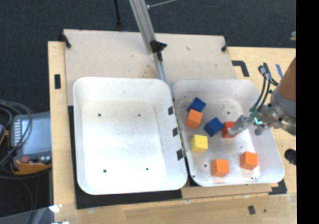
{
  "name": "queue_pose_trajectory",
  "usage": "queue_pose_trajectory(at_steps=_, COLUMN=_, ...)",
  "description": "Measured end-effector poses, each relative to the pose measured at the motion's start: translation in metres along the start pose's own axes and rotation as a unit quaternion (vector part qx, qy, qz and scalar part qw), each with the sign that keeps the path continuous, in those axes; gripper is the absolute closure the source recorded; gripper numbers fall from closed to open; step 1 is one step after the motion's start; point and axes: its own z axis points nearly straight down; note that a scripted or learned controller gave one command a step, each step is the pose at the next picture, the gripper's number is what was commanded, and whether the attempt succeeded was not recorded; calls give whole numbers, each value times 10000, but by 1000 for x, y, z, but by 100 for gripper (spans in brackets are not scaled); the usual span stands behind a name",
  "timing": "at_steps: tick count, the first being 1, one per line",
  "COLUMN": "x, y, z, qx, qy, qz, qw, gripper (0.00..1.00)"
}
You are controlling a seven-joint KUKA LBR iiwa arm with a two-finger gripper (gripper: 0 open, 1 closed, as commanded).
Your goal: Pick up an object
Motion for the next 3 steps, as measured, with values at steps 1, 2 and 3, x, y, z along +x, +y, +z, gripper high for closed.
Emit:
queue_pose_trajectory(at_steps=1, x=0, y=1, z=-2, qx=-21, qy=-4, qz=4, qw=10000, gripper=0)
queue_pose_trajectory(at_steps=2, x=4, y=3, z=41, qx=1, qy=-10, qz=19, qw=10000, gripper=0)
queue_pose_trajectory(at_steps=3, x=3, y=2, z=105, qx=11, qy=-8, qz=15, qw=10000, gripper=0)
